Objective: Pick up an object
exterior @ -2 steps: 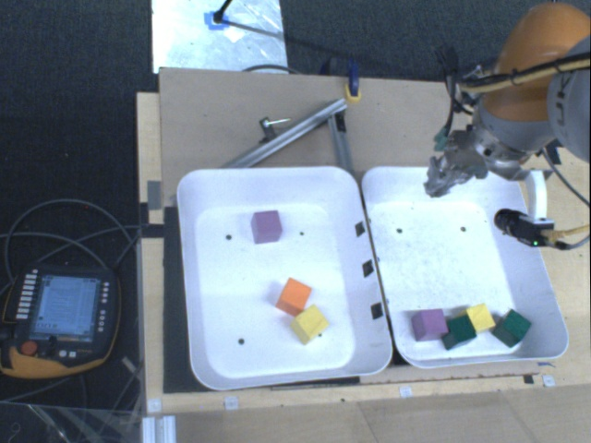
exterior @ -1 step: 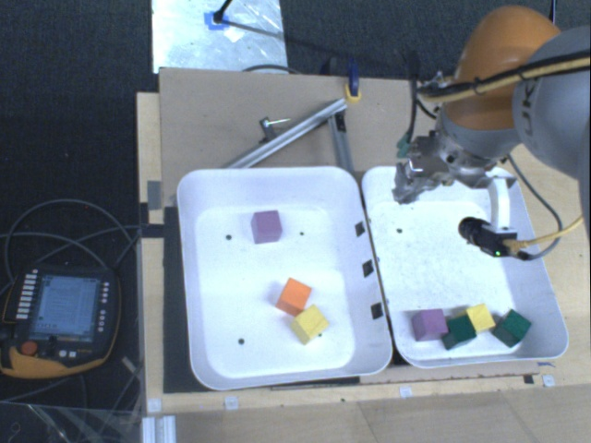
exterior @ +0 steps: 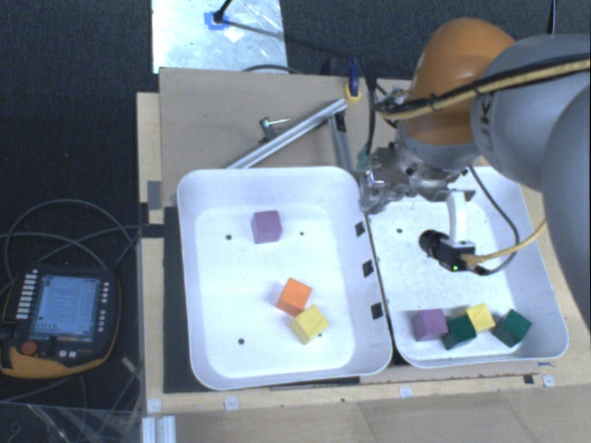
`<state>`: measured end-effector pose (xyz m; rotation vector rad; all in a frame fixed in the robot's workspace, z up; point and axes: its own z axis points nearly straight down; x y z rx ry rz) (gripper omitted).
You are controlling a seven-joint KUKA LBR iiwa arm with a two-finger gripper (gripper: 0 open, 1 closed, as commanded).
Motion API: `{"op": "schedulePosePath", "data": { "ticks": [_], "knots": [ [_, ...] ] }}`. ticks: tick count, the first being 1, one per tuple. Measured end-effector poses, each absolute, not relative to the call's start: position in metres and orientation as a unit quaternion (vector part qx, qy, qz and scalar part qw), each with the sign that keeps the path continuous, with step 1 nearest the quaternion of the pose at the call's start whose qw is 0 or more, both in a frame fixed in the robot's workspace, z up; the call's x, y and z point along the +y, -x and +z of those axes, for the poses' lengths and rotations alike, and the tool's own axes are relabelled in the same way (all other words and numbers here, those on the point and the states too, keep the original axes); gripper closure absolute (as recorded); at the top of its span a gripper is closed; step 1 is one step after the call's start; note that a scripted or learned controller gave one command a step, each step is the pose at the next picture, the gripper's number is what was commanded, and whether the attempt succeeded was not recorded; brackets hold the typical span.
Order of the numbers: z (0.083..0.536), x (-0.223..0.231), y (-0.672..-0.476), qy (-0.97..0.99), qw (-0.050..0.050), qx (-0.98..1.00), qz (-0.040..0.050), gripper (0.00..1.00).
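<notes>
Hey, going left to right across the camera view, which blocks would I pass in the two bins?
left purple block → orange block → left yellow block → right purple block → dark green block → right yellow block → far-right green block

Teach pendant (exterior: 57, 321), silver sheet (exterior: 185, 35), metal bar (exterior: 295, 129), brown board (exterior: 203, 113)

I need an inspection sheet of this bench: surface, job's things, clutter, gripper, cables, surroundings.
Surface: left bin and right bin, side by side.
Job's things: left bin holds purple block, orange block, yellow block; right bin holds second purple block, dark green block, second yellow block, green block.
Clutter: nothing seen.
Gripper: gripper over the wall between the bins, far end.
Cables: black cable loops beside the controller.
Surroundings: controller, metal rod.
</notes>
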<state>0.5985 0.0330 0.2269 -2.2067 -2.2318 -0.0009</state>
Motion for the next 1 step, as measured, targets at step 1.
{"op": "schedulePosePath", "data": {
  "ticks": [1],
  "knots": [
    [0.2325, 0.0766, -0.584, 0.703, 0.001, -0.711, -0.0006, 1.0]
  ]
}}
